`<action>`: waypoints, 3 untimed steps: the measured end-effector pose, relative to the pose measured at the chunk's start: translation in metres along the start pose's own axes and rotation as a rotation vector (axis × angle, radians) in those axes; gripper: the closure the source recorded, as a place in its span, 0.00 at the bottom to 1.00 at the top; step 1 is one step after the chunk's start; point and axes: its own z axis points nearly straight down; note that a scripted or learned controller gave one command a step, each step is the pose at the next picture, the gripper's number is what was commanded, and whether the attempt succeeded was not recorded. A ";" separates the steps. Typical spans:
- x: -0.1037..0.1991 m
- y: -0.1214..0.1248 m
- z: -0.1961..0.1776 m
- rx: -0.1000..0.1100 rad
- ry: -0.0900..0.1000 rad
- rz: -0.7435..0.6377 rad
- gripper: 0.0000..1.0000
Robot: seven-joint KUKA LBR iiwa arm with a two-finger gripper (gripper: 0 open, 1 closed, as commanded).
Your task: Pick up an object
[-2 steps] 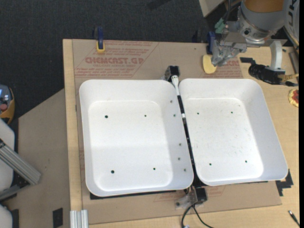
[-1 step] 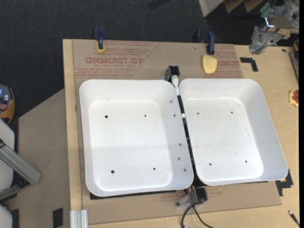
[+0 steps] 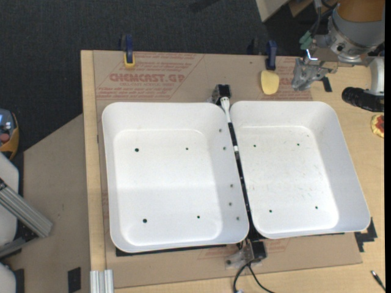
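A small pale yellow object (image 3: 269,82) lies on the brown board just beyond the far edge of the right bin (image 3: 342,163), outside both bins. My gripper (image 3: 303,79) hangs at the top right, above the board behind the right bin, a short way to the right of the yellow object and apart from it. Nothing shows between its fingers. The grey wrist with its orange band rises out of the frame above it.
The left bin (image 3: 113,163) and the right bin stand side by side, with a black strip (image 3: 234,157) along their shared edge. Two blue clamps (image 3: 127,43) (image 3: 270,52) hold the board's far edge. A red and yellow thing (image 3: 379,125) peeks in at the right edge.
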 end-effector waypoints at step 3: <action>0.070 -0.017 0.004 -0.016 -0.004 0.003 1.00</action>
